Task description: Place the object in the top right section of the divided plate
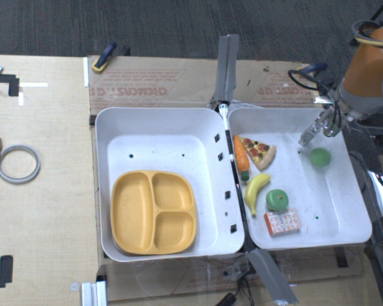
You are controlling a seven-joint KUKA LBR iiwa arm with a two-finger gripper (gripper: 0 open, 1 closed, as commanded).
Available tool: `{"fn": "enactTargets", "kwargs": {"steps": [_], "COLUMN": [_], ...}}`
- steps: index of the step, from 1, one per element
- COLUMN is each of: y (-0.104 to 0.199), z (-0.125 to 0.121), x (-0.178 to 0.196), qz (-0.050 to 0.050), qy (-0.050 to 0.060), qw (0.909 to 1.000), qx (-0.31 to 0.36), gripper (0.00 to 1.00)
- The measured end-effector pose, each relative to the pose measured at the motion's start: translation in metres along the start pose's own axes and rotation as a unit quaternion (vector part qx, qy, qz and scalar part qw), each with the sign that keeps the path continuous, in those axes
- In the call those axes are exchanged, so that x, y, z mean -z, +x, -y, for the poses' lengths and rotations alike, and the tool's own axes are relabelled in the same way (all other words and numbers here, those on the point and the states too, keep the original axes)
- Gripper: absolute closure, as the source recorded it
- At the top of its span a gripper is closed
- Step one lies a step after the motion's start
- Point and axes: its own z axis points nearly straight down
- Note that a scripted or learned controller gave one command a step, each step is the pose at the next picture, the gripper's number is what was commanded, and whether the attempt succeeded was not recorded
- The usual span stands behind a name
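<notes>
Nearest camera, left bin (108, 171): yellow divided plate (154, 211), nothing in its sections. Right bin (351, 228), front: red-white box (282, 222), green apple (277, 199), banana (255, 192). Further back by the divider: carrot (241, 155), pizza slice (260, 152). Far right corner: green ball (320, 157) on bin floor, just below end effector (320, 130). Grip state: can't tell. Far left on worktop (45, 222): tape roll (18, 164).
</notes>
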Motion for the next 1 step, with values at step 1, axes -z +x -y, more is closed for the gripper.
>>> {"fn": "enactTargets", "kwargs": {"steps": [1], "y": [0.0083], "z": [0.0079], "x": [-0.0101], "qz": [0.0], "qy": [0.0], "qw": [0.9864], "qx": [0.164], "gripper": [1.0]}}
